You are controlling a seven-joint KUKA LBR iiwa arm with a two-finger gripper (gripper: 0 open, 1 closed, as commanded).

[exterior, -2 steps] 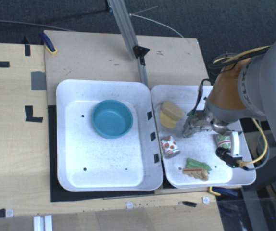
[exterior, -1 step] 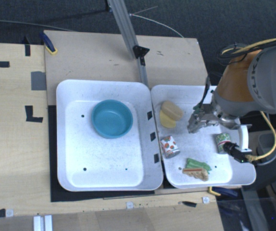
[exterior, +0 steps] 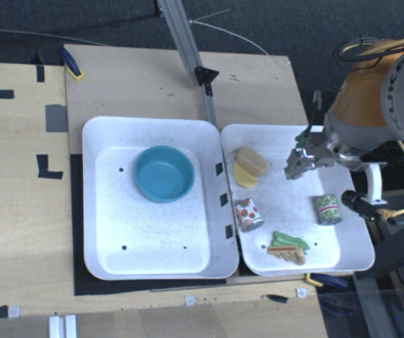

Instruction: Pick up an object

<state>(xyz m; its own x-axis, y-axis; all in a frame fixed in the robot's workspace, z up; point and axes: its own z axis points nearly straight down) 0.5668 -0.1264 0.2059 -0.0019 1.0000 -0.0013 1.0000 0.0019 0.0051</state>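
Camera view looks down on two shallow white bins side by side. At the left bin (exterior: 103,189) a round turquoise plastic bowl (exterior: 163,174) sits near its middle. At the right bin (exterior: 357,255) the grey arm's two-finger gripper (exterior: 297,166) hovers above the upper part of the floor, just right of a pale yellow, rounded bread-like piece (exterior: 248,167) — whether it is open or closed cannot be told, and nothing shows in its grasp. A small red-and-white can (exterior: 248,214) lies near the divider, a green-labelled can (exterior: 327,209) lies toward the right wall, and a green-and-tan toy food item (exterior: 287,247) rests near the front edge.
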